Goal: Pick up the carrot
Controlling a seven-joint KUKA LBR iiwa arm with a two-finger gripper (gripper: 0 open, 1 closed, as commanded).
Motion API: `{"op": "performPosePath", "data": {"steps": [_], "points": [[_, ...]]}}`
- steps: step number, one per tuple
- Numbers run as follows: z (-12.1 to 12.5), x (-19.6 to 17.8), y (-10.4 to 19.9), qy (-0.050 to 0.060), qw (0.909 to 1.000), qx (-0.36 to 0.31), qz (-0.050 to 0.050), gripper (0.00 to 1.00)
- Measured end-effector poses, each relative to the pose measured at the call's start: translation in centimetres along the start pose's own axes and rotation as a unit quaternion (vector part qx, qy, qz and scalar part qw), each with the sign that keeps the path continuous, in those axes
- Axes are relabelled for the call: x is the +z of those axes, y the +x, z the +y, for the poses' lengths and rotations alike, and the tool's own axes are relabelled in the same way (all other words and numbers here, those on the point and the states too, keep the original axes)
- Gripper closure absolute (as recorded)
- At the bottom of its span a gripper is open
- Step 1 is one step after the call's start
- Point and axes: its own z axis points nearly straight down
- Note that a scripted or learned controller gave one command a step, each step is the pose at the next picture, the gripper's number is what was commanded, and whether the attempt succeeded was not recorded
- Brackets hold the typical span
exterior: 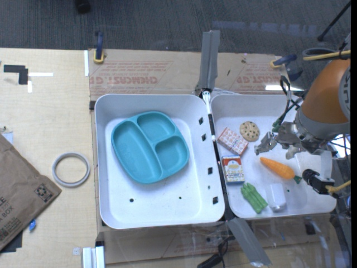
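Observation:
The orange carrot (277,168) lies flat in the right bin (318,205), right of its middle, with its green stem end toward the right. My gripper (268,144) hangs just above and to the left of the carrot, apart from it, with nothing seen in its grasp. The arm's orange band (329,94) sits over the bin's right side.
The right bin also holds a cookie (249,130), a pink box (232,140), a small carton (233,169), a green vegetable (254,198) and a clear white piece (277,196). A blue divided plate (149,146) lies in the left bin (111,205). A tape ring (71,168) rests on the bench.

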Motion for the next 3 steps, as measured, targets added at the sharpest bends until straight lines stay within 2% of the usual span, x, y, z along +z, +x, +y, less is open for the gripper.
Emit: {"op": "performPosePath", "data": {"steps": [1,2,3], "points": [[-3.4,3.4,-1.6,0.000,0.9949,0.101,0.001,0.00],[-3.4,2.5,-1.7,0.000,0.9947,0.103,0.001,1.00],[2.6,-6.7,5.1,-0.001,0.9999,0.012,0.000,1.00]]}}
